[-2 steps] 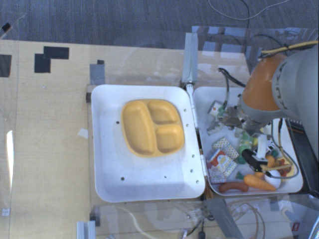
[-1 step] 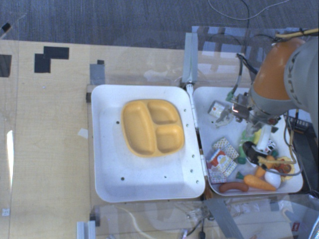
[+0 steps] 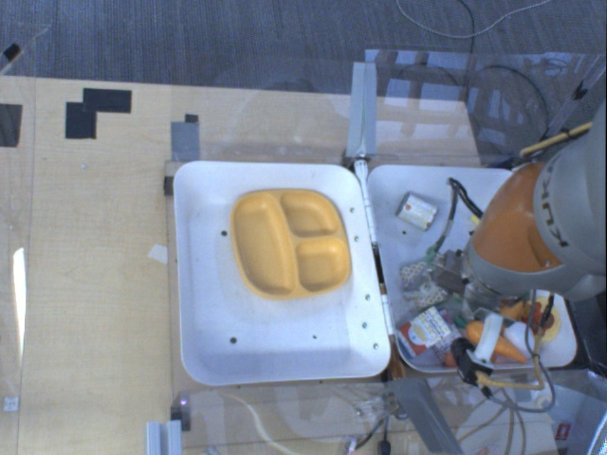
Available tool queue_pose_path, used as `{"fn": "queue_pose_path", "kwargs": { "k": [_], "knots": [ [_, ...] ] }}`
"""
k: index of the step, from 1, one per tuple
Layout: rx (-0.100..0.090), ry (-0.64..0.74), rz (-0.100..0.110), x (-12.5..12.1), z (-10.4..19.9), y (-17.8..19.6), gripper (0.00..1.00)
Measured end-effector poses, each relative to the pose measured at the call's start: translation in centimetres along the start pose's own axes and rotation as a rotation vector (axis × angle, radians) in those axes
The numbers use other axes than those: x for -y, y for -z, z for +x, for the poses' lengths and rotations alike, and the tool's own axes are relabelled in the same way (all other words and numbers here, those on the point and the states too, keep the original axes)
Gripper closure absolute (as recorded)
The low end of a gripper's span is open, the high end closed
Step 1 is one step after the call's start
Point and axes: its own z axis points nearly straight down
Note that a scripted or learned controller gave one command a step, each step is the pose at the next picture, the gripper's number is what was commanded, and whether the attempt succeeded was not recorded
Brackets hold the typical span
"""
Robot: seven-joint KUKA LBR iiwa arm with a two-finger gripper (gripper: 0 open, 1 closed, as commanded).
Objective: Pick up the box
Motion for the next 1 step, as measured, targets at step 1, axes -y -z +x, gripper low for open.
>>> {"fn": "queue_pose_path", "kwargs": {
  "k": [1],
  "knots": [
    [-0.004, 0.004, -0.007, -0.26, 0.26, 1.21, 1.00]
  ]
}}
